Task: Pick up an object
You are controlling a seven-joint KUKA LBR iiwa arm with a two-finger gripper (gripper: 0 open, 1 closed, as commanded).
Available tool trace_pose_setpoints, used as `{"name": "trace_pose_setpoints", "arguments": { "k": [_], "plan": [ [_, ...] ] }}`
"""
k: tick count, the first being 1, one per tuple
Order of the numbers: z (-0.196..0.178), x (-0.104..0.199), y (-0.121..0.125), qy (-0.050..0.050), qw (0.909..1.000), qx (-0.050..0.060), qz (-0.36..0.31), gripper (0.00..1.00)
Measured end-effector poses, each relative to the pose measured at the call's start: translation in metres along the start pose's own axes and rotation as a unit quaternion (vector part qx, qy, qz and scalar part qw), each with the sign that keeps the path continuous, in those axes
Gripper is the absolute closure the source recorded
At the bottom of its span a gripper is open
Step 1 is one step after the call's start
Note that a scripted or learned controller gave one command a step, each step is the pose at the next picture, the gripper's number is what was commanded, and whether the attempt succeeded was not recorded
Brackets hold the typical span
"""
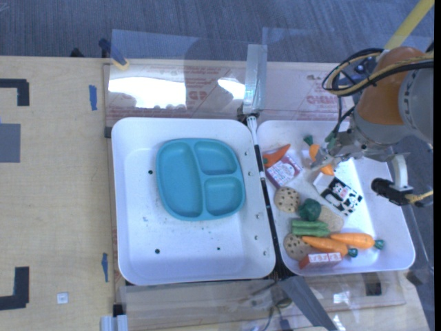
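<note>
With its grip state impossible to tell, the gripper [329,156] could snag the crowded toy carrot [344,241] just below it.

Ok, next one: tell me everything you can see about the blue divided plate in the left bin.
The blue divided plate is a teal, rounded-corner dish that looks like moulded plastic. It has three compartments: one tall section on its left side and two smaller ones stacked on its right. No item is visible in any compartment. It lies flat, right side up, near the middle of the left bin, resting on the bin floor. Small dark specks dot the floor around it.
</note>
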State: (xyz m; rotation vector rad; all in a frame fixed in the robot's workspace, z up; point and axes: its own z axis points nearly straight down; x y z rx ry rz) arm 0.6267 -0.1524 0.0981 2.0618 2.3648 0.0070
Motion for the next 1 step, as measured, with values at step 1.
{"name": "trace_pose_setpoints", "arguments": {
  "k": [1],
  "plan": [
    [-0.0916,0.0682,0.0252,0.0,0.9988,-0.002,0.048,1.0]
  ]
}}
